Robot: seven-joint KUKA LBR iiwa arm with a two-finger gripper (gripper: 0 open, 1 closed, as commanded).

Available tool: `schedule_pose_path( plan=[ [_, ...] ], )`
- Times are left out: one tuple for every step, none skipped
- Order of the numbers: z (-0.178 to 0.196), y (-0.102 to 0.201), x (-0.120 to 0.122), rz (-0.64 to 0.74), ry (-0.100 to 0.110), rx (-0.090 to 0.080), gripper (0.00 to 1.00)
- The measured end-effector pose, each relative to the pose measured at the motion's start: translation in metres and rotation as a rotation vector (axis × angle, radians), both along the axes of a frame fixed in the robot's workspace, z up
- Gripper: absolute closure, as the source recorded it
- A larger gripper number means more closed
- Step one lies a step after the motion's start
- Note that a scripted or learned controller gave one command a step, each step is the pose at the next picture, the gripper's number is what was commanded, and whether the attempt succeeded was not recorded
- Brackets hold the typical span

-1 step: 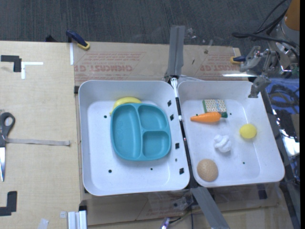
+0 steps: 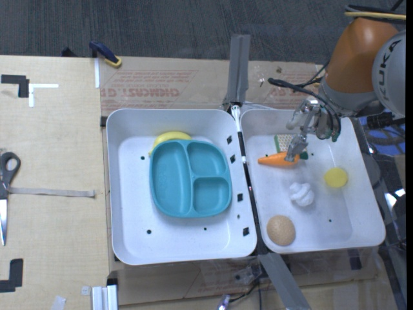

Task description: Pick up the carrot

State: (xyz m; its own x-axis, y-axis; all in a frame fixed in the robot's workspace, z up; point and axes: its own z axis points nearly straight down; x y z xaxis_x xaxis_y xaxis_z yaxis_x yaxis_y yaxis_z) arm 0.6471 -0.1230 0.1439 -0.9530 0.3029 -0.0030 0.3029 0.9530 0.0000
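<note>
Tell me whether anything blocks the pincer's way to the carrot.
Nothing visible does. The pincer is already down at the carrot, at its thick right end in the right bin. The yellow ball and white object lie apart.

Grey arm (image 2: 387, 57) with a broad orange band, black cables, and metallic jaws.
</note>
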Motion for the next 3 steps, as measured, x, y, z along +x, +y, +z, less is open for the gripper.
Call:
schedule_pose_path(
  plan=[
    [-0.049, 0.026, -0.028, -0.050, -0.006, -0.001, 0.00],
    [-0.038, 0.027, -0.026, -0.046, -0.011, -0.003, 1.00],
    [0.110, 0.042, -0.055, -0.100, -0.001, 0.000, 1.00]
  ],
)
